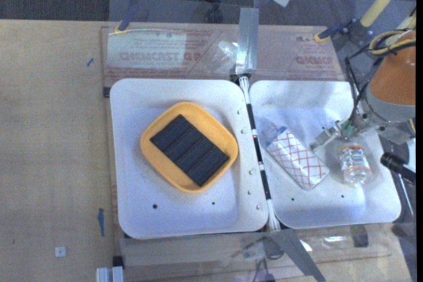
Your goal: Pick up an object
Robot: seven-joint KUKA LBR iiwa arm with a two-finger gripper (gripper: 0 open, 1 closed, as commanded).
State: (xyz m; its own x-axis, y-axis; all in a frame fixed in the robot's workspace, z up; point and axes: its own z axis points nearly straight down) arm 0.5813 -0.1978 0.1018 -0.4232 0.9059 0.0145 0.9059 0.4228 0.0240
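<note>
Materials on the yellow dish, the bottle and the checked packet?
Yellow dish: likely moulded plastic, matte, uniform colour, with a dark ribbed insert. Bottle: clear plastic, see-through with glints. Checked packet: looks like paper or thin card, white with red grid, flat and creased.

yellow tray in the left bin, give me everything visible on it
The yellow tray is a shallow, rounded-square dish that looks like plastic, with a raised rim. It lies flat in the left bin, turned diagonally to the bin's walls, roughly in the middle and a bit toward the back. A dark ribbed panel, crossed by grooves into strips, fills most of its floor. It touches only the bin floor and that panel, standing apart from the bin walls. The pincer is over the right bin, away from it.
</note>
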